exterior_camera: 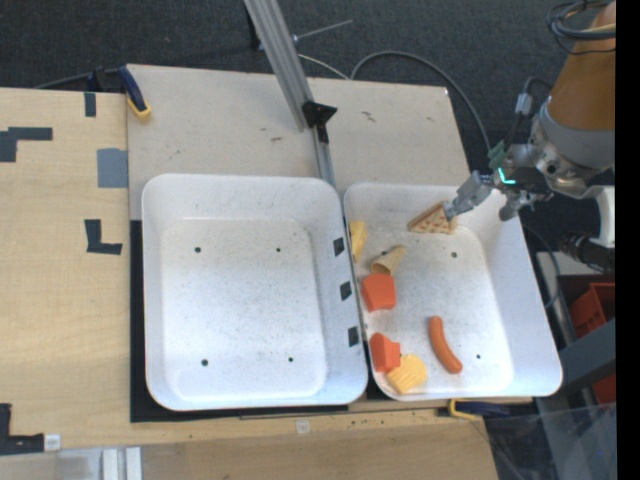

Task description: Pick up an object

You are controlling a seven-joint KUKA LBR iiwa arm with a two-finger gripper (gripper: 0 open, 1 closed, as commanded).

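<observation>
Right bin (520, 298), bottom of frame first: yellow ridged piece (408, 374) sits at the lower left corner, touching an orange-red block (384, 351) just above it. Orange sausage (444, 344) lies tilted to their right, apart from both. Further up, a second orange block (378, 292) near the bin's left wall, a tan cone-shaped piece (389, 259) just above it, and a small yellow piece (357, 237) against the left wall. At the bin's upper edge, a tan waffle-like wedge (432, 221) lies beside the gripper (487, 196), which comes in from the upper right of the frame. One grey finger's tip meets the wedge's right end; the other finger stands well off to the right, so the jaws look spread and nothing is pinched between them. Left bin (240, 193) fills centre-left. Beyond the bins, a metal rail (285, 53) runs to the top of the frame.
</observation>
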